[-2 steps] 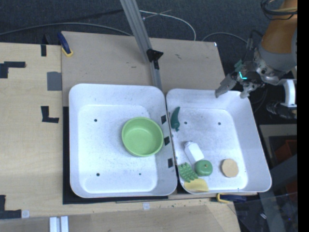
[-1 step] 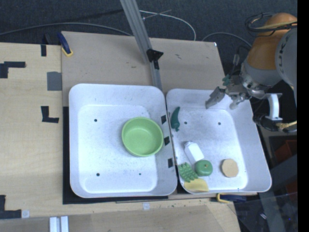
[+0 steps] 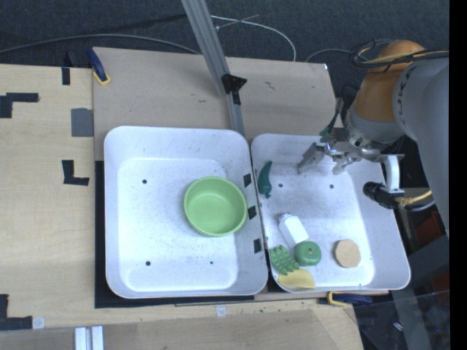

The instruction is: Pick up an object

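The gripper (image 3: 322, 163) hangs over the right bin (image 3: 383, 228) near its twelve o'clock edge, fingers spread with nothing between them. Toward six o'clock lie a white bottle (image 3: 294, 230), a green ball (image 3: 308, 253) and a tan disc (image 3: 347, 254). A green bowl (image 3: 214, 206) sits mid left bin (image 3: 131, 195).

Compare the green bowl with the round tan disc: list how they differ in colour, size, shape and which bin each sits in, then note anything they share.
Colour: the green bowl is light green; the tan disc is pale brown.
Size: the bowl is clearly bigger than the disc.
Shape: the bowl is hollow and open upward; the disc looks flat and solid.
Place: the bowl sits in the left bin; the disc lies in the right bin, near its front corner.
Shared: both have a round outline and rest apart from other things.
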